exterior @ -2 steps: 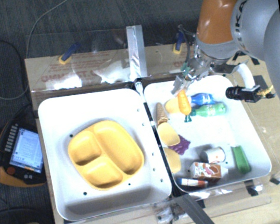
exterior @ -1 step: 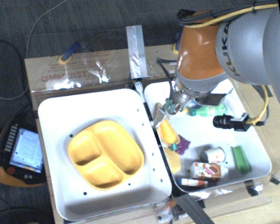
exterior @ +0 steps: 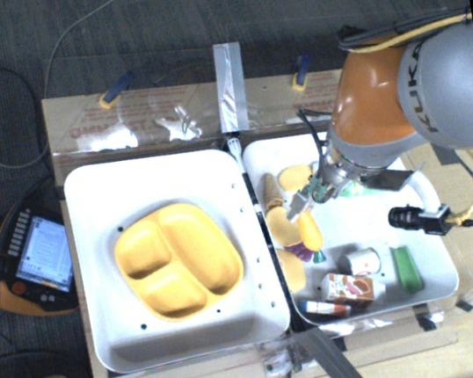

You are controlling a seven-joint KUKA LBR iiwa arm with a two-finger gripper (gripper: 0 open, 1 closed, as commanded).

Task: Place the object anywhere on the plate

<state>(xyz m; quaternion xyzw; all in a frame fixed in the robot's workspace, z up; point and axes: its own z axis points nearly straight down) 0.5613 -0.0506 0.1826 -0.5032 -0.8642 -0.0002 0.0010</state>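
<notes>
Pincer [exterior: 309,197] low in right bin, state can't tell — just below it, yellow banana-like toy [exterior: 310,230]. Probably light, stiff, smooth plastic; best gripped across narrow middle. Yellow plate [exterior: 177,260] well to pincer's left.

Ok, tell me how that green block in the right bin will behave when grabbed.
The green block looks rigid and flat-sided, so it probably won't roll or flop. It lies flat near the right bin wall, so tipping seems unlikely, though that wall may crowd one finger. It looks small, probably light.
</notes>
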